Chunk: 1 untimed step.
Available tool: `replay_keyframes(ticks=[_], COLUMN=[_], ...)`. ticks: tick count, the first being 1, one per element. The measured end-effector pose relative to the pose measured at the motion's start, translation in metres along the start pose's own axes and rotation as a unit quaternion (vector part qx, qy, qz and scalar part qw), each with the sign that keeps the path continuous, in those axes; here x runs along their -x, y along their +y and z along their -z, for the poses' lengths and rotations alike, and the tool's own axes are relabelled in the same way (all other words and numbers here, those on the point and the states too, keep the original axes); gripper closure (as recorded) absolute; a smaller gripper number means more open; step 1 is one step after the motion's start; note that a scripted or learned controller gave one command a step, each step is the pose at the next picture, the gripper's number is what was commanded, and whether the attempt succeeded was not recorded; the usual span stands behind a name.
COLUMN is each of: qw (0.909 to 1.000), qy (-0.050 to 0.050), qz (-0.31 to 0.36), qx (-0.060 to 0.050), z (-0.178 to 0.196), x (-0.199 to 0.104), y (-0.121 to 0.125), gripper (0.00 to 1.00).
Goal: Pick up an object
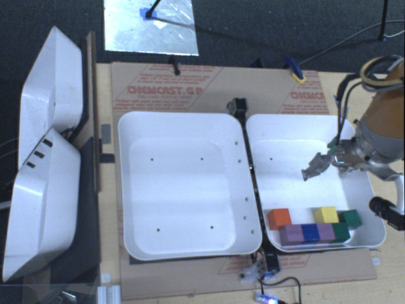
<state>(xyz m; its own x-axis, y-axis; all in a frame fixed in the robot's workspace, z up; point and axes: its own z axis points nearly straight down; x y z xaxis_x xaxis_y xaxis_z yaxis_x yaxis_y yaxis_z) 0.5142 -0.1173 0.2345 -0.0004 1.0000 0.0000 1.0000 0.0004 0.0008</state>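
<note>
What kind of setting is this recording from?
Probably a robotics lab bench for grasping trials: two white bins side by side on a board, coloured blocks in the right one, and an arm's gripper over it.

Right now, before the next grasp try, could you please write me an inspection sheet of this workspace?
Surface: brown cardboard sheet on the bench, bearing two shallow white plastic bins, left bin and right bin.
Job's things: small coloured blocks clustered along the right bin's near edge: orange block, yellow block, blue block, two purple ones, two green ones.
Clutter: shiny foil sheet on the dark floor beyond.
Claw: above the right bin, apart from the blocks, nothing seen between its parts.
Cables: black cable by the arm.
Surroundings: white moulded covers at left.
</note>
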Motion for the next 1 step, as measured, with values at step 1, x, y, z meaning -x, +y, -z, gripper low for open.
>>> replay_keyframes(ticks=[1], qw=[1.0], qy=[0.0], qz=[-0.001], qx=[-0.002], z=[-0.058], x=[0.0242], y=[-0.0011], gripper=[0.0])
